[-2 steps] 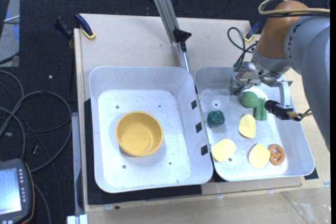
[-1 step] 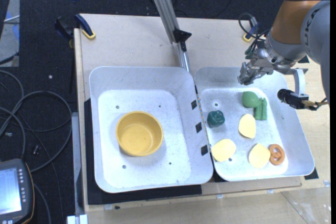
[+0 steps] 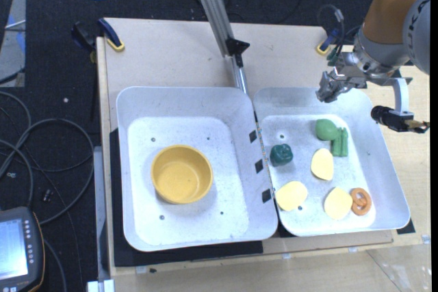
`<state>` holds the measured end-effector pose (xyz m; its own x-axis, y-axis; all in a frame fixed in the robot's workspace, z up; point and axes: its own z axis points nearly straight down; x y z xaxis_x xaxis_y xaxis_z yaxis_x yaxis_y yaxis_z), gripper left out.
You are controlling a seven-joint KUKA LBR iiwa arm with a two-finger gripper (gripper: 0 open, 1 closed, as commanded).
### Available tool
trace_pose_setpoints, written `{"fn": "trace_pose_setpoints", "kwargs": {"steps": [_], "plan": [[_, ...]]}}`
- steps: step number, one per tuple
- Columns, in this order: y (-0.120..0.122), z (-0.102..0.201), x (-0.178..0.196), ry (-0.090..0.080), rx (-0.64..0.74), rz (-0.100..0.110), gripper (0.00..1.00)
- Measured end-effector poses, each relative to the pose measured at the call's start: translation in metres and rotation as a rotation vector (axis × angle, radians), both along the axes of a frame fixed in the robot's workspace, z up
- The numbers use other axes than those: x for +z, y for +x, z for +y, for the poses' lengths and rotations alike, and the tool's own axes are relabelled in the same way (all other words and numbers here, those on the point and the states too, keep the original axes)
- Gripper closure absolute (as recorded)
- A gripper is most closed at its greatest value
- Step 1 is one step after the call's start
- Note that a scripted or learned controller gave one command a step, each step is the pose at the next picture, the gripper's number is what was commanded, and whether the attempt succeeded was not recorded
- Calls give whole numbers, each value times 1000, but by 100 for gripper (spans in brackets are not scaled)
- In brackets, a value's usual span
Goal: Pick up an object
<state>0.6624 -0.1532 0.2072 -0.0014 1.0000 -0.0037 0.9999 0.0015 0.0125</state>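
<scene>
The right bin (image 3: 383,147) holds a green L-shaped piece (image 3: 332,135), a dark green lump (image 3: 281,154), three pale yellow discs (image 3: 322,164) (image 3: 292,195) (image 3: 337,203) and an orange pretzel-like ring (image 3: 361,201). My gripper (image 3: 330,90) hangs over the bin's far edge, up and slightly left of the green piece, apart from every object. Nothing shows between its tips.
A yellow bowl (image 3: 181,174) sits in the left bin (image 3: 137,113). A slanted metal pole (image 3: 217,10) rises from the bench where the two bins meet. Clamps (image 3: 108,34) sit at the board's far corners. Cables and a tablet lie on the floor at left.
</scene>
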Motion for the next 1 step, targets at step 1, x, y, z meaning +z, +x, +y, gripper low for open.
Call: {"fn": "trace_pose_setpoints", "kwargs": {"steps": [1], "plan": [[5,52,0,5,8,10,100]]}}
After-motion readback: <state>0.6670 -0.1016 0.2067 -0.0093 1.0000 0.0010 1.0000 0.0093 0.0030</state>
